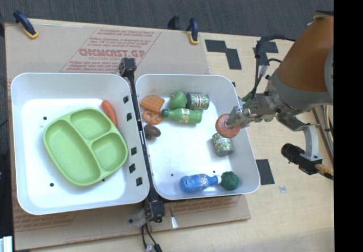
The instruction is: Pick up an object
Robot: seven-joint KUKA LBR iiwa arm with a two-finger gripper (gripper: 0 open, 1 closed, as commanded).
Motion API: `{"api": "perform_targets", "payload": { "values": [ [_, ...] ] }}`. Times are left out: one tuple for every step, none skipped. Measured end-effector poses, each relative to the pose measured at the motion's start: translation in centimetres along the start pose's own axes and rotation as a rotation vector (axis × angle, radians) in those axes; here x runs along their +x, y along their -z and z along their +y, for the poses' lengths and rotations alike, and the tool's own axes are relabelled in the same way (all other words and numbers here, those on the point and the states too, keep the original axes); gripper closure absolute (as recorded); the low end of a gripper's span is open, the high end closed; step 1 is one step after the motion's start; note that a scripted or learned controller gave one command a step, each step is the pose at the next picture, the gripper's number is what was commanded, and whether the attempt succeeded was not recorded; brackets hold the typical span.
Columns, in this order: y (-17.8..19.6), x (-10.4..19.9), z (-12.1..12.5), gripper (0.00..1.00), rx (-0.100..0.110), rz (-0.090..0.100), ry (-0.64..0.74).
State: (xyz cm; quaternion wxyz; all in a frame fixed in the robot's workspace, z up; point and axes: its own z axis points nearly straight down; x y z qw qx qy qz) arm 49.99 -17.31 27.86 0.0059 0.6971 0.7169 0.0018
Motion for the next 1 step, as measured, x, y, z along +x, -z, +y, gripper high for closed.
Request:
{"api": "perform_targets", "payload": {
  "values": [
    [-2.44,8.52,-2.13,1.00,0.013,0.006,-0.020]
  ]
}}
